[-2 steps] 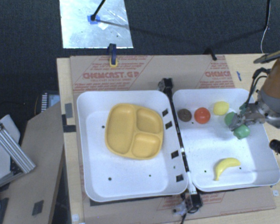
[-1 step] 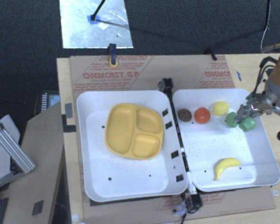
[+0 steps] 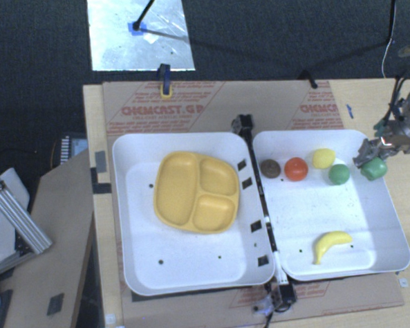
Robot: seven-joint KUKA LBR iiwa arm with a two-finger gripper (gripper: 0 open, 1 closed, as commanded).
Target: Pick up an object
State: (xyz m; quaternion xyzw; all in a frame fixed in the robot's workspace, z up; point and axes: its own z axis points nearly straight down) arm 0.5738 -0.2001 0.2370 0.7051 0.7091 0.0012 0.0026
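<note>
Camera view is showing the end effector (image 3: 369, 158) hanging over the far right rim of the right bin (image 3: 397, 242), with a green block (image 3: 374, 168) sitting at its tip. The block looks to be lying between the metal fingers, so the end effector is clenching on it, and the block is overlapping the bin's rim rather than resting deep inside.

Just left of the end effector, a green ball (image 3: 338, 174) is lying on the bin floor. Further left along the same row, a yellow lemon (image 3: 322, 158), a red tomato (image 3: 295, 168) and a brown round piece (image 3: 270, 167) are sitting near one another at the far side of the bin. Nearer the camera and to the left of the end effector, a banana (image 3: 330, 244) is lying well apart from the row.

Well to the left of the end effector, across the divider, the left bin (image 3: 138, 268) is holding a yellow tray (image 3: 195, 191) with three compartments. Both bins are resting on a worktop (image 3: 367, 94) covered by brown card.
</note>
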